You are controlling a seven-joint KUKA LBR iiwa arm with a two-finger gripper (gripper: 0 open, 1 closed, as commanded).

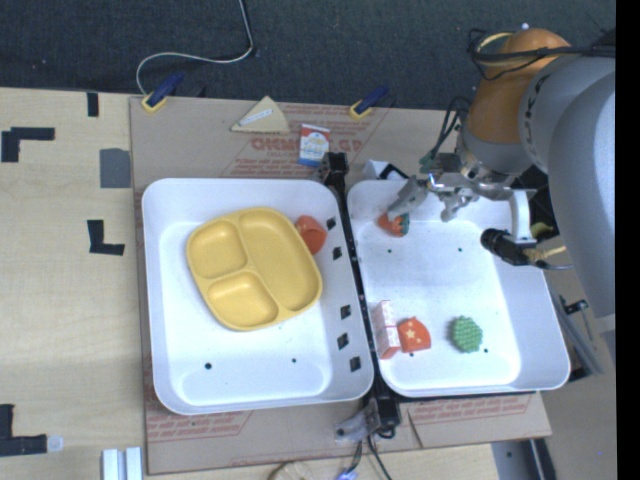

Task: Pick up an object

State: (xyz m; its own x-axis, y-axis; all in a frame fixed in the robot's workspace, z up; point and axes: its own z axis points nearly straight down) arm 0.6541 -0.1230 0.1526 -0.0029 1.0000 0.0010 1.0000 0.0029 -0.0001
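In the right bin (pixel 500 268), a small red and green object (pixel 392 225) lies near the back left corner. My gripper (pixel 426 208) hovers over the back of this bin with its two fingers spread apart, open. The left fingertip (pixel 403 204) sits just above and to the right of the small red object, but nothing is between the fingers. Near the front of the same bin lie a red and white carton (pixel 384 329), a red object (pixel 414 335) and a green bumpy ball (pixel 465 334).
The left bin (pixel 180 358) holds a yellow divided plate (pixel 253 266) with an orange object (pixel 312 234) at its right edge. Behind the bins lie a small box (pixel 314 146) and a pale wedge (pixel 262 117). The arm's grey body (pixel 580 148) looms over the right side.
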